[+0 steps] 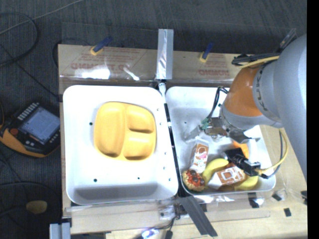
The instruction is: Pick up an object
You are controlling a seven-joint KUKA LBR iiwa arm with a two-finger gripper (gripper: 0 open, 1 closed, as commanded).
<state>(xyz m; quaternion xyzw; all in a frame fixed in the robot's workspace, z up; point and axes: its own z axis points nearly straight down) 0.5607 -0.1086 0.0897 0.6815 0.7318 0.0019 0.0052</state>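
1. The grey KUKA arm (291, 83), nearest the camera, fills the right side of the view, and its orange band (241, 96) sits over the back part of the right bin.
2. The table (75, 59) carries a brown board under both bins, with blue clips at its far edge.
3. The left bin (75, 183) is white and shallow; a yellow three-compartment tray (124, 130) lies in its middle, upright, touching no wall.
4. The right bin (189, 101) lies just beside it, their rims meeting along the centre line.
5. The gripper (215, 128) hangs below the orange band over the middle of the right bin; whether its fingers are apart or closed I cannot tell, and nothing shows between them.
6. The objects to pick crowd the near end of the right bin: a banana (214, 167) lies curved, with a second yellow fruit end (249, 183) near the right corner.
7. A small carton with a brown label (230, 176) rests against the banana.
8. A white and pink packet (200, 157) lies just left of the banana.
9. A round reddish item (193, 179) sits at the near left corner, touching the packet's lower end.
10. A handheld controller with a screen (35, 129) lies on the dark floor, well left of the table.
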